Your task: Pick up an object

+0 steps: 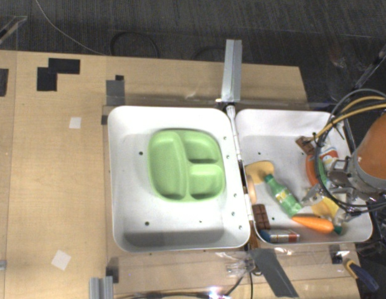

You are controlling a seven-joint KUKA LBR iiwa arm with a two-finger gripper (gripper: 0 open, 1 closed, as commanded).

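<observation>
Green tray [183, 165]: a divided plate with three compartments, lying flat in the middle of the left bin [127, 229].
Right bin [274, 126]: holds the loose things, all gathered toward its near right part.
Bottle [281, 195]: green and clear, lying on its side, slanting from a yellow piece [258, 170] at its far left end toward the carrot.
Carrot [312, 224]: orange, lying flat near the bin's near wall, just right of a small red and silver tube [280, 236].
Brown block [260, 215]: at the bin's near left edge.
Arm [373, 154]: reaches in from the right over the right bin, cables looping above it.
Gripper [330, 198]: low over the clutter just beyond the carrot; cannot tell whether it is released or clenched.
Bench [50, 185]: pale wood, carrying both bins.
</observation>
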